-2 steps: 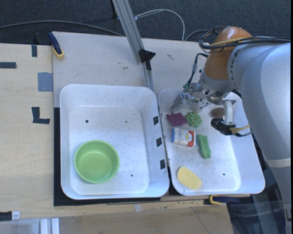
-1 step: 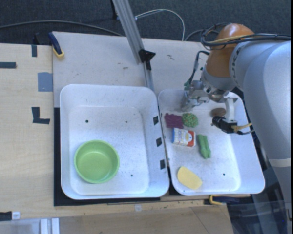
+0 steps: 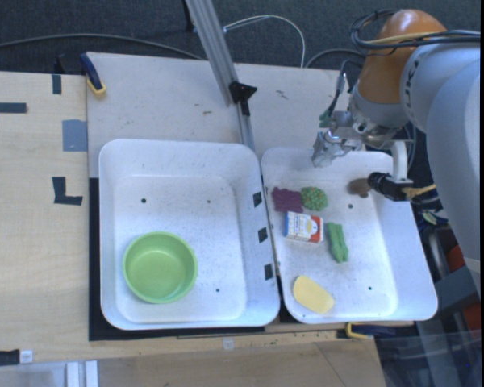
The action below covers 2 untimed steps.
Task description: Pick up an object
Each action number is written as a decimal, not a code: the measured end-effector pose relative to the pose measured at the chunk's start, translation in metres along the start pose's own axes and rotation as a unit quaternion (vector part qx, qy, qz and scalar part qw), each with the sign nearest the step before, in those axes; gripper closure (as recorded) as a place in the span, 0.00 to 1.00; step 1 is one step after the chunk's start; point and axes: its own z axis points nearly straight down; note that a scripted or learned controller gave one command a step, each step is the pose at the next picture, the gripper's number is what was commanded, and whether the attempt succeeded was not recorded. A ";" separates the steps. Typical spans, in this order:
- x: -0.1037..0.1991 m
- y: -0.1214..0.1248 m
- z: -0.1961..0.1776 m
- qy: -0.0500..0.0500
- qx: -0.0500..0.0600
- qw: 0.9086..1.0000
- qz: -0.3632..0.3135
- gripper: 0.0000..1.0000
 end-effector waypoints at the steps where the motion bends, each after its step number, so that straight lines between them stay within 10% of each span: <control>1: 0.005 0.008 -0.061 0.000 0.000 1.000 -0.001 1.00; 2: 0.005 0.008 -0.047 0.000 0.004 1.000 0.000 1.00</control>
